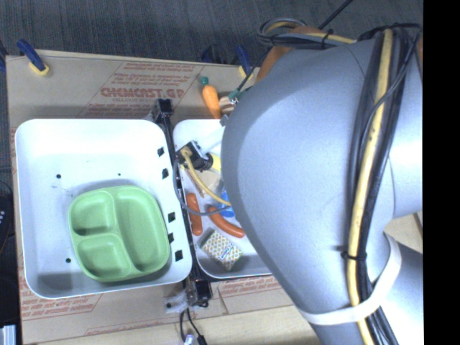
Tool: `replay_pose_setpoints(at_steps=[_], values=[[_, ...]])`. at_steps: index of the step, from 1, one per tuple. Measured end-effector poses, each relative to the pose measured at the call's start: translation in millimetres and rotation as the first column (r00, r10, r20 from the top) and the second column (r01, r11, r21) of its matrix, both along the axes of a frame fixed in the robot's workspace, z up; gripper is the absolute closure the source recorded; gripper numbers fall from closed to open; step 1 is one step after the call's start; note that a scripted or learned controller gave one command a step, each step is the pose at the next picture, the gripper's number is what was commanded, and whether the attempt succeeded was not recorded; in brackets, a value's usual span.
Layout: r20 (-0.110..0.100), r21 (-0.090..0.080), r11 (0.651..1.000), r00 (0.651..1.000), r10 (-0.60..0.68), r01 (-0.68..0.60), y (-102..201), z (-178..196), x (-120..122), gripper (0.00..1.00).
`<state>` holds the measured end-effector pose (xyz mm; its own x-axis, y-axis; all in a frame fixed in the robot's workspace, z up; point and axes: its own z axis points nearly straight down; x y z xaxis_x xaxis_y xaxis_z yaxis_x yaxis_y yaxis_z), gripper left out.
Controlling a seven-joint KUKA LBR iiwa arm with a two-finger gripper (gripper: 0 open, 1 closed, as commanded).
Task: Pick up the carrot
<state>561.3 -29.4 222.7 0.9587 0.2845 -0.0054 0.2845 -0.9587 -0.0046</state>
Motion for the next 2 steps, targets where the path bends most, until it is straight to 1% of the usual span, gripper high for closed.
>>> replay_pose_setpoints(at_steps=[1, 2], values=[[-0.001, 0.002, 0.998, 0.998, -0.056, 0.056, 96.5, 24.5, -35.9, 1.00], [0.001, 0.000, 0.998, 0.998, 0.070, -0.070, 26.2, 54.4, -17.4, 1.00]])
